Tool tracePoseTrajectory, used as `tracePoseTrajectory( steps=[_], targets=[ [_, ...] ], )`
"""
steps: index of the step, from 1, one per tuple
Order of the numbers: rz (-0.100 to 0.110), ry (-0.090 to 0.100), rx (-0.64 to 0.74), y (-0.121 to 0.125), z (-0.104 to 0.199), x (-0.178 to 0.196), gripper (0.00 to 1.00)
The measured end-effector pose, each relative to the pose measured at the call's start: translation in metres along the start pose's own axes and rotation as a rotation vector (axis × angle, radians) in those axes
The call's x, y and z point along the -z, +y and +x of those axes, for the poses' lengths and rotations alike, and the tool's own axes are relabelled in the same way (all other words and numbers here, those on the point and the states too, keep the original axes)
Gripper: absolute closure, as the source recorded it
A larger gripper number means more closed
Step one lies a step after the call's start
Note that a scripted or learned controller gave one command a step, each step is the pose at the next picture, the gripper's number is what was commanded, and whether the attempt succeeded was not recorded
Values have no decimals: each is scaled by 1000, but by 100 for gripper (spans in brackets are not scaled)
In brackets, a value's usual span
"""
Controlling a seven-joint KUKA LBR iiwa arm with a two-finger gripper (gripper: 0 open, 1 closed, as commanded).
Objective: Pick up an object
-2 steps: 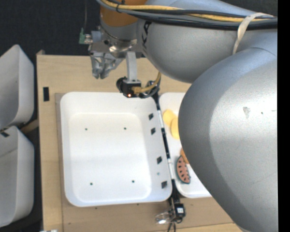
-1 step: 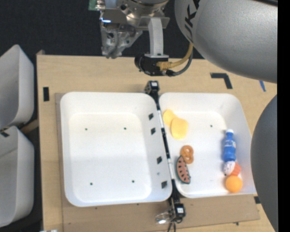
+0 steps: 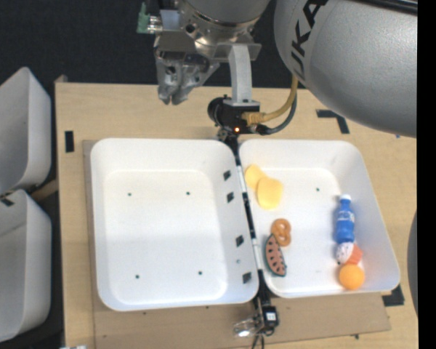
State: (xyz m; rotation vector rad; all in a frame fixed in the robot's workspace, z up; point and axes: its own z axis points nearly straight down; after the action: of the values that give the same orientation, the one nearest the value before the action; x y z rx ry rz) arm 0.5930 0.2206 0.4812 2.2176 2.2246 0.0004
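Observation:
My gripper (image 3: 176, 87) hangs high over the bench's far edge, beyond the left bin (image 3: 102, 195), with nothing seen between its fingers. The right bin (image 3: 363, 173) holds a yellow pear-like piece (image 3: 265, 187), a brown pretzel (image 3: 281, 230), a watermelon slice (image 3: 275, 255), a blue bottle (image 3: 344, 222), a small red-and-white thing (image 3: 346, 252) and an orange ball (image 3: 352, 276). All of these lie well below and to the right of the gripper.
White containers (image 3: 11, 195) stand off the bench at the left. A black clip strip (image 3: 241, 209) runs along the seam between the bins. The wooden bench (image 3: 73, 122) borders the bins all around.

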Motion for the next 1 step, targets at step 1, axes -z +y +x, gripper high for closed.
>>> tracePoseTrajectory(
  steps=[1],
  targets=[
    [18,-7,-3,-23,0,-165,100]
  ],
)
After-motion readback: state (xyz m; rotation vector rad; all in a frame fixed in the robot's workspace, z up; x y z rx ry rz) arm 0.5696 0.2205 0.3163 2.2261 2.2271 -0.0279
